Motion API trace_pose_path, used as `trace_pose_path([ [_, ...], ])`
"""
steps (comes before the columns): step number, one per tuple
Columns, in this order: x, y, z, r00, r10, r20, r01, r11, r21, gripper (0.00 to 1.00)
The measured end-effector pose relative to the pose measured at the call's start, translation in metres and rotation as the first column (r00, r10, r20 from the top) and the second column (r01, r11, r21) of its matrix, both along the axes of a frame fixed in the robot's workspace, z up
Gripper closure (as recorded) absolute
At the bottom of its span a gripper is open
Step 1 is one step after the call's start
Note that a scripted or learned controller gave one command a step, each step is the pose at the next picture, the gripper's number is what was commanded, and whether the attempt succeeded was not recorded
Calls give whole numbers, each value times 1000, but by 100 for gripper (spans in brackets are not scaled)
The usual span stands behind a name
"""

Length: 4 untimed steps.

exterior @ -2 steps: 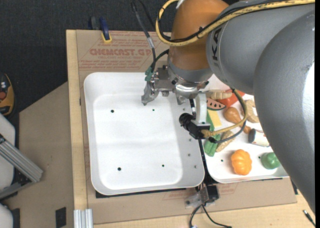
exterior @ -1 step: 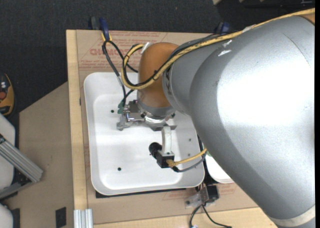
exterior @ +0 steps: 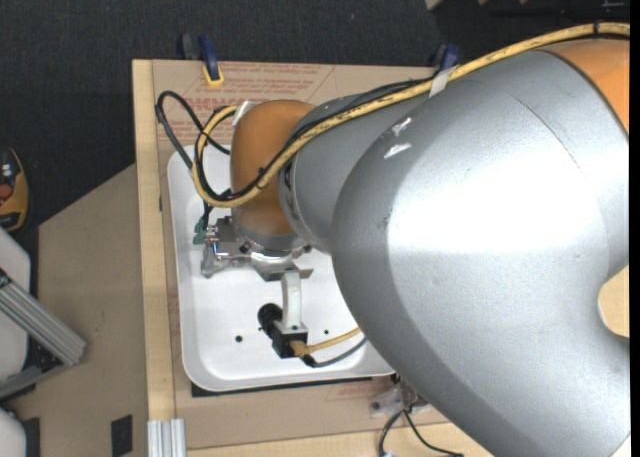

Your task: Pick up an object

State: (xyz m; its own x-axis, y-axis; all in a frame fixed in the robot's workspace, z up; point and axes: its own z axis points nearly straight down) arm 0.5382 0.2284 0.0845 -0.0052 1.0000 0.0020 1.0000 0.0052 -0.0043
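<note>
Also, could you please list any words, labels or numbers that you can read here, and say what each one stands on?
No text here can be read.
Red print on the flat brown cardboard sheet, beyond the far edge of the shallow white bin: several lines, too blurred to read.

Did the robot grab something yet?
Hard to say. Done: the arm is over the left bin. In hand: the tool hangs low inside it; I cannot tell whether it holds anything. Left: lifting an object out; the arm hides much of the bin.
</note>
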Motion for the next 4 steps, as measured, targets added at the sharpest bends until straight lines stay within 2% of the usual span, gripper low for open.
trace_pose_path([
  [1,2,-3,11,1000,-7,3,7,1000,1,100],
  [2,70,-4,140,1000,-5,23,4,1000,3,100],
  [3,127,-4,149,1000,-4,11,4,1000,-1,100],
  [4,125,-4,148,1000,-4,5,4,1000,-2,0],
])
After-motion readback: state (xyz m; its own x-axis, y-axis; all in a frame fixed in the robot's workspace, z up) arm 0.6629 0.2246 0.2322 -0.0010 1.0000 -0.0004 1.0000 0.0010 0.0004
